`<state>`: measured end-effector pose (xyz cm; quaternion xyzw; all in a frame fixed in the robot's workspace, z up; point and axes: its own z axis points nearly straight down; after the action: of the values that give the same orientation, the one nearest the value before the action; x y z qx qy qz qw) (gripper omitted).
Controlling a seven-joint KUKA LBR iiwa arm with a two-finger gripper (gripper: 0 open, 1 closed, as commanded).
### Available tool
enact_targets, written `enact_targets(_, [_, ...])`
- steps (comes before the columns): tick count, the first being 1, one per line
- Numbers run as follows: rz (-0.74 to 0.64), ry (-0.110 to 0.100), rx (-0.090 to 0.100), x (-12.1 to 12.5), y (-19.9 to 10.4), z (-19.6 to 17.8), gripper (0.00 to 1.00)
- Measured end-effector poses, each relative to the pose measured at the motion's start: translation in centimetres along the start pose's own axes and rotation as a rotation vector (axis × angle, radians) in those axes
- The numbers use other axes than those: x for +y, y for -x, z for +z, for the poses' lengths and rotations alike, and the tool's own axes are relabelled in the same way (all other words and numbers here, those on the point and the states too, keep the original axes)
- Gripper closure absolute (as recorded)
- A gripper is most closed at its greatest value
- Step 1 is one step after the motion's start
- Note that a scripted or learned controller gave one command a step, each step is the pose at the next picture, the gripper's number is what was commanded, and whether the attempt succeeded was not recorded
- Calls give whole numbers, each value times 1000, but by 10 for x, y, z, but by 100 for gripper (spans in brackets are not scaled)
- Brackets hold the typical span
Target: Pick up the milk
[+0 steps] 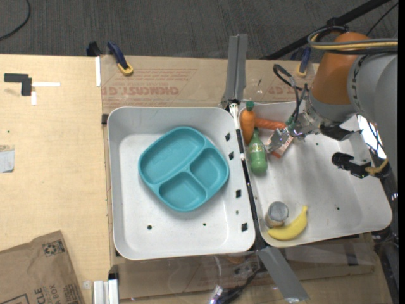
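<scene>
Over in the right bin point(354, 198), near its back left corner, the gripper point(296, 129) sits low, with what I take for the milk point(281, 144), a small carton, lying just left of and below it, long axis slanting toward the carrot point(247, 123) and green bottle point(257, 157). The arm point(354, 75) bends in from the right, wrist pitched down. Whether its grip is spread or closed I cannot tell.

One fixed camera looks down at a slant on both white bins point(120, 170), the arm point(354, 75) entering from the right
</scene>
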<state>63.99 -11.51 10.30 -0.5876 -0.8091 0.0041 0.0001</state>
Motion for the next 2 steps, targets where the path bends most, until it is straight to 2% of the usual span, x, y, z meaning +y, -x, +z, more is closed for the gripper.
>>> enact_targets(1, [102, 26, -2, 16, 33, -1, 0])
enact_targets(2, [64, 11, 0, -7, 88, -21, 0])
